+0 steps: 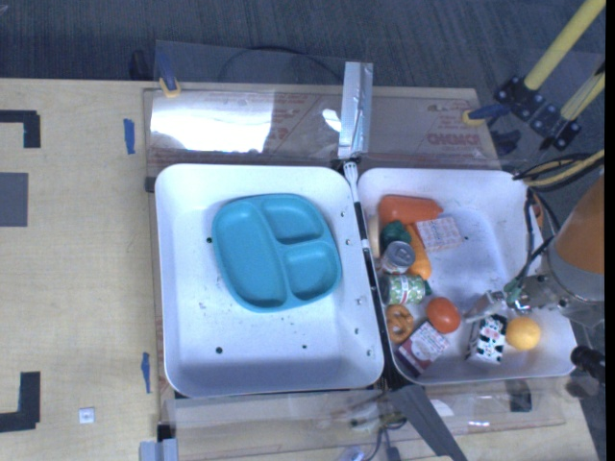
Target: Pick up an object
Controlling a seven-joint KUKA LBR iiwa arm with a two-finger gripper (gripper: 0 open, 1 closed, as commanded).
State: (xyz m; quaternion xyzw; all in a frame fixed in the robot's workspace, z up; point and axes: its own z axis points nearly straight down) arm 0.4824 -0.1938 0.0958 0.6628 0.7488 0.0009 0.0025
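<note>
Bins point(192, 353): two; blue tray point(277, 251): one; carrot point(409, 206): one

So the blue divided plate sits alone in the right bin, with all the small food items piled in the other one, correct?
Not quite: the blue divided plate sits alone in the left bin, as the camera view shows. The small food items, such as the orange carrot and the yellow fruit, lie in the right bin.

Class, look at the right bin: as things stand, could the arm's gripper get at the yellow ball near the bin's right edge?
Probably yes. The yellow ball lies on top, uncovered, close below the gripper in the picture. The black-and-white toy crowds its left side, and the right bin's wall is near, so room is tight.
</note>
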